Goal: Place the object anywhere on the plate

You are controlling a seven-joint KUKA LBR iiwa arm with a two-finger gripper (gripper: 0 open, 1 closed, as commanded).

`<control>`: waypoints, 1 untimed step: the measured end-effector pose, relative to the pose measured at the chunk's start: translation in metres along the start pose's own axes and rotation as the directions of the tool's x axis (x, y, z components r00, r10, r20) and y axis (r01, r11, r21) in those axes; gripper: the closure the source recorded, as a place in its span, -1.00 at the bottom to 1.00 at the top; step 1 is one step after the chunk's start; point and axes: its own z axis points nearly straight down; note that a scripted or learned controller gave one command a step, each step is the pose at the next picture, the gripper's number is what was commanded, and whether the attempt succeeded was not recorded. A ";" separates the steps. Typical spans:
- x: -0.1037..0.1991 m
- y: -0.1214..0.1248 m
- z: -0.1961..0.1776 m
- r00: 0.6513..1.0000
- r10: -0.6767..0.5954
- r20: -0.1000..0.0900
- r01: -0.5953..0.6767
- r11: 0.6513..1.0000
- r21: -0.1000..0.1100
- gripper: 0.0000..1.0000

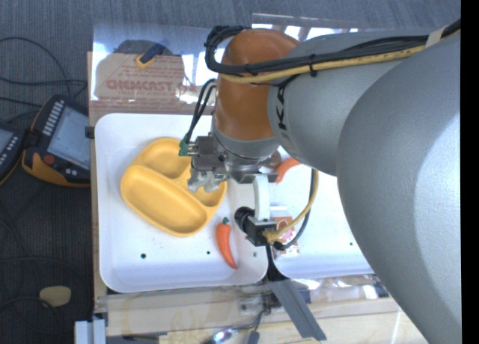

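claw (203,179) low over plate (161,197) rim; grip state cannot tell. carrot (225,243) lies in bin beside plate. judged step: pick pending; next, reach carrot.

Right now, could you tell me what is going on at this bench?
The arm reaches in from the right and hangs over the left bin, its gripper down at the yellow plate. A carrot lies on the bin floor just right of the plate, not on it. Nothing can be seen between the gripper's parts from here, so I can't say it holds anything. The placing does not look done yet.
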 end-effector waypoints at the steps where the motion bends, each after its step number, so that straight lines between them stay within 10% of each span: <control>1: 0.000 0.000 0.000 1.000 0.000 0.000 0.000 1.000 0.000 -1.00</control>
